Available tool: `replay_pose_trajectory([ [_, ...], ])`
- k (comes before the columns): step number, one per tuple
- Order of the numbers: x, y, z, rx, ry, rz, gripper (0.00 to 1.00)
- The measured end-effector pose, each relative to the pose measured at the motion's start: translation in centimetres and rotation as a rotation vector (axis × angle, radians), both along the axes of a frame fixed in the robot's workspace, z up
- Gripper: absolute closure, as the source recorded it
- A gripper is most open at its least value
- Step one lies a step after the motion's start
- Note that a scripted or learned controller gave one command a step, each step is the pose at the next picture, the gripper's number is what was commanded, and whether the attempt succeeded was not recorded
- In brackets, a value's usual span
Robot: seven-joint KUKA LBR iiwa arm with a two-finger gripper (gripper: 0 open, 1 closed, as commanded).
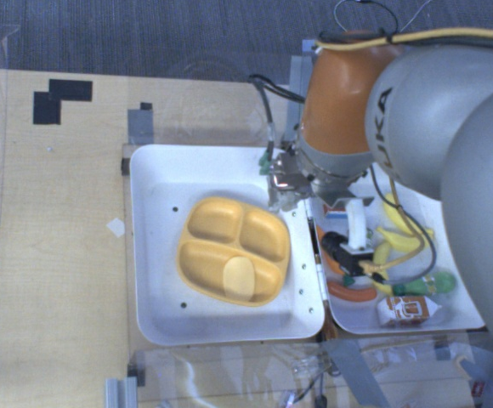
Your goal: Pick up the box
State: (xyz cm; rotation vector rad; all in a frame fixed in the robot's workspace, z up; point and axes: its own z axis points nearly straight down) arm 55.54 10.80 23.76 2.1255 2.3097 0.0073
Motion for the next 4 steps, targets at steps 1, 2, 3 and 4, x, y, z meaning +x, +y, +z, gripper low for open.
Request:
replay_pose_trajectory([
  [1, 8.2, 4.7, -2.0, -0.001, 0.002, -0.03, 1.0],
  [2, 6.6, 11.0, -2.7, 0.0, 0.002, -0.07, 1.0],
  [3, 10.6, 12.7, -2.2, 0.0, 0.0, -0.099, 1.0],
  [4, 7.6, 12.7, -3.0, 0.0, 0.002, -0.076, 1.0],
])
